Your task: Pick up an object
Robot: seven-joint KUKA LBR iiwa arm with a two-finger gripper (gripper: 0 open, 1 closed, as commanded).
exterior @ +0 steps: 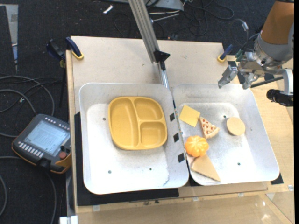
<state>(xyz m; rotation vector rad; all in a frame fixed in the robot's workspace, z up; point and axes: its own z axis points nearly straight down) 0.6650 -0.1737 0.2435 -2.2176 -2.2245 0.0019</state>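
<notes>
The right bin (pixel 252 160) holds a yellow cheese square (pixel 190 115), a pizza slice (pixel 209 127), a round tan cookie (pixel 235 126), an orange mandarin (pixel 196 145) and a tan bread wedge (pixel 205 167). My gripper (pixel 238 79) hangs open above the bin's far right corner, with nothing between its fingers. It stands well above and behind the cookie, apart from every item.
A yellow divided plate (pixel 138 122) lies in the left bin (pixel 93 139). A slanted metal pole (pixel 145 24) rises from the ridge between the bins. Yellow clamps (pixel 77 55) sit at the board's far corners. A teach pendant (pixel 44 141) lies on the floor at left.
</notes>
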